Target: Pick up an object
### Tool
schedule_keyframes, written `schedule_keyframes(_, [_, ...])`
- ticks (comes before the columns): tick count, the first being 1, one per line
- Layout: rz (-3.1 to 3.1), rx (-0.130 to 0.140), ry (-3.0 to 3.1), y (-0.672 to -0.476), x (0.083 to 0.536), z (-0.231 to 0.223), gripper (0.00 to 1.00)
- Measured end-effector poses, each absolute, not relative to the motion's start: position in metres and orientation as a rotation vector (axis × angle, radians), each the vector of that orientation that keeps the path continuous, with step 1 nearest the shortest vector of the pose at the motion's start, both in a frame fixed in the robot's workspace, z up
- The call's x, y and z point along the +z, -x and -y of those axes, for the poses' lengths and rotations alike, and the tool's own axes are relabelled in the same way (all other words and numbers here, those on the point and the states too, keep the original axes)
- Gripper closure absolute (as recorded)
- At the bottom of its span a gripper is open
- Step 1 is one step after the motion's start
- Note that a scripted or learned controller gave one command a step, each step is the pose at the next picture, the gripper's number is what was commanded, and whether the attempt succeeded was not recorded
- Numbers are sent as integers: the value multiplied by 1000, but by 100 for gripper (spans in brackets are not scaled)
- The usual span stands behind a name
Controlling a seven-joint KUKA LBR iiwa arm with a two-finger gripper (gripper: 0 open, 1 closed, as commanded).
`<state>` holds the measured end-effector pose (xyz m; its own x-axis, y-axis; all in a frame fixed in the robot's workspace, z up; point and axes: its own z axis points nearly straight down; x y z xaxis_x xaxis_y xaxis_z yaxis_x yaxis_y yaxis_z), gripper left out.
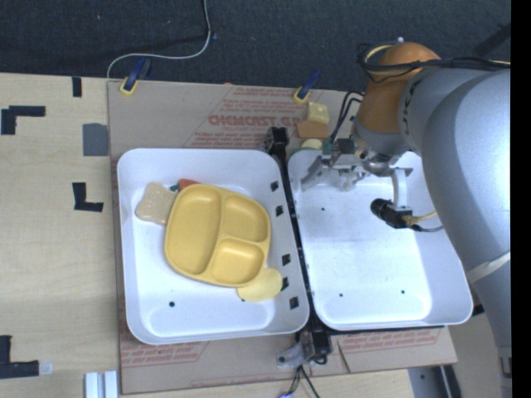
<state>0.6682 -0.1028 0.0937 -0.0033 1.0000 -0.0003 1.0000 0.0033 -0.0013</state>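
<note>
Two shallow white bins sit side by side on the surface, which is pale wood with black marks along its left part; a brown cardboard sheet lies under the bins. Nearest the camera, at the lower edge of the left bin, a small pale yellow piece lies just beside, and partly under, the rim of a yellow divided plate. The plate has three compartments and fills most of the middle of that bin. A beige, toast-like piece lies at the plate's upper left, touching its rim, and a sliver of something red shows just beyond the plate's far edge.

The right bin has a bare white floor in its near half. At its far end the end effector hangs low over the bin's upper left corner, below the grey arm with its orange band. Whether it is wide or narrow cannot be told, and nothing can be seen gripped in it. Beyond the bin's far rim, a tan block and small yellowish pieces rest on the cardboard. Farthest off, a white cable runs across dark carpet.
</note>
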Motion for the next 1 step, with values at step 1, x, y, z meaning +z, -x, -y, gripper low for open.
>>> schedule_keyframes(1, [2220,2,2224,-668,84,149,0])
